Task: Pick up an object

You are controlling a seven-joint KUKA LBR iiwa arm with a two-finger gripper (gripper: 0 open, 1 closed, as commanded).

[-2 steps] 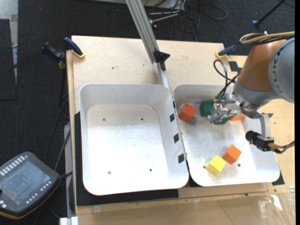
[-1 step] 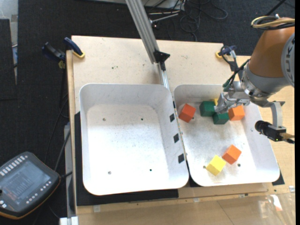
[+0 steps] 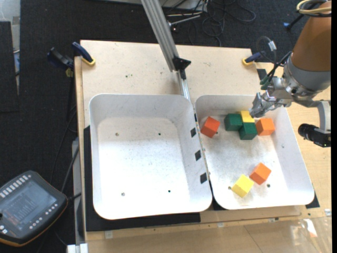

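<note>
The gripper (image 3: 260, 108) hangs at the upper right of the right bin (image 3: 295, 157), just above a tight cluster: two green blocks (image 3: 239, 126), a yellow block (image 3: 246, 116) and an orange block (image 3: 265, 126). Whether it grasps anything cannot be told. A clean pick likely needs descent squarely over one block, avoiding its neighbours.

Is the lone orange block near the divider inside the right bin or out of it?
Inside. The orange block rests on the right bin floor beside the divider, apart from the green blocks.
</note>
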